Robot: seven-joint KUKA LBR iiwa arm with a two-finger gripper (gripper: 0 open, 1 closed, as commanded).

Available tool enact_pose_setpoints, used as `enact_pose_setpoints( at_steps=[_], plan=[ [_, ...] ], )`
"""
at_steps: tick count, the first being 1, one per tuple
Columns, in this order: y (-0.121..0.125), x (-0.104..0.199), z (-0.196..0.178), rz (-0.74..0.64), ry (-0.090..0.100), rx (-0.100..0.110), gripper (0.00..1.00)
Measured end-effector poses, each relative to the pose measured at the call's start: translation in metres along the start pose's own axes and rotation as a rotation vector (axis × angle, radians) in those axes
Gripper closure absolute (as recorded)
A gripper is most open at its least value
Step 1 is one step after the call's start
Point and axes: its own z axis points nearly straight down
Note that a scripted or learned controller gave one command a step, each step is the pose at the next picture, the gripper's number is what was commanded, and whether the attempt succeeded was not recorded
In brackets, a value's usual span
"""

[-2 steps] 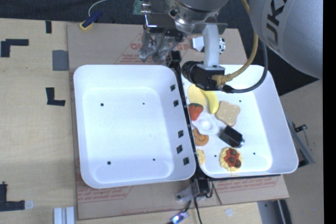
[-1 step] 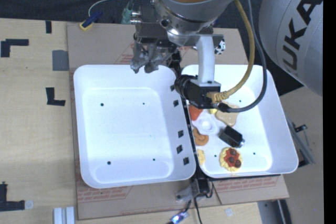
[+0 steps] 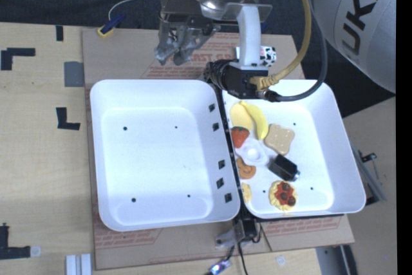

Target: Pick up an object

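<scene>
Nearest me, a small toy pizza [image 3: 284, 195] lies in the right bin [image 3: 335, 138], with a black block [image 3: 282, 168], toast slice [image 3: 280, 138] and banana [image 3: 250, 119] beyond. Up over the bench [image 3: 38, 106], past the left bin's [image 3: 154, 151] far edge, hangs the claw [image 3: 178, 48], gripping nothing; whether it's spread or pinched I cannot tell.

Only readable text: large dark letters "UKA" on the grey arm housing [image 3: 367, 9] at upper right, running vertically and cut off by the frame edge, so part of the KUKA brand. Nothing legible on the bins, the bench or the objects. Black marks on the bench aren't characters.
</scene>
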Motion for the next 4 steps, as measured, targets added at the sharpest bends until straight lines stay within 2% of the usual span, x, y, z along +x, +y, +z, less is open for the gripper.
enact_pose_setpoints(
  at_steps=[1, 3, 4],
  plan=[
    [-0.029, -0.035, -0.002, 0.002, -0.001, 0.005, 1.00],
    [-0.028, -0.057, -0.001, 0.003, -0.002, 0.005, 1.00],
    [-0.022, -0.047, -0.001, 0.002, -0.002, 0.004, 1.00]
  ],
)
